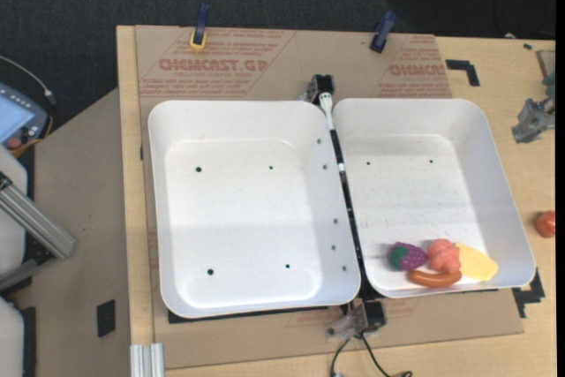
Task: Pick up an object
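While toy foods fill a corner of the right bin, the hand's state cannot be told.

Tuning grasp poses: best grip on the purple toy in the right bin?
Take the purple toy from above across its short width. It lies apart at the cluster's left end, with bare floor of the right bin left and above; the orange-red toy crowds its right side.
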Motion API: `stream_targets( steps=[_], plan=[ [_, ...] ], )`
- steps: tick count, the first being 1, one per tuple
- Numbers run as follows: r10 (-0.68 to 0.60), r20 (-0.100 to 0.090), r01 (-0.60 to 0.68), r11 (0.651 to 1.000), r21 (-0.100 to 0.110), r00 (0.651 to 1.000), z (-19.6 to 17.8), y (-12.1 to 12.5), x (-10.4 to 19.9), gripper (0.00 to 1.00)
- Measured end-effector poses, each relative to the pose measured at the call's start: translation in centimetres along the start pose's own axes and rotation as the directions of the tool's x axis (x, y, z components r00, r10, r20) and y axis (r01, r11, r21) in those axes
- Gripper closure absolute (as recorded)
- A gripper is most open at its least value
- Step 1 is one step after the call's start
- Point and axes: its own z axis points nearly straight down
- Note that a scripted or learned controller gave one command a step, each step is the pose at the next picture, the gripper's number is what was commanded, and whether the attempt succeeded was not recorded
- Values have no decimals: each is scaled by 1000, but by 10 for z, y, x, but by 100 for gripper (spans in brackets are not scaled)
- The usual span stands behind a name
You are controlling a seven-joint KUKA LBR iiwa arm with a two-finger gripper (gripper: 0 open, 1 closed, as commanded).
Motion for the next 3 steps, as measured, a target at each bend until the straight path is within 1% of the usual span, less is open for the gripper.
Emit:
stream_targets(
  steps=[3],
  plan=[
    [-1,7,1,1000,-11,1000,-32,2,-1,100]
  ],
)
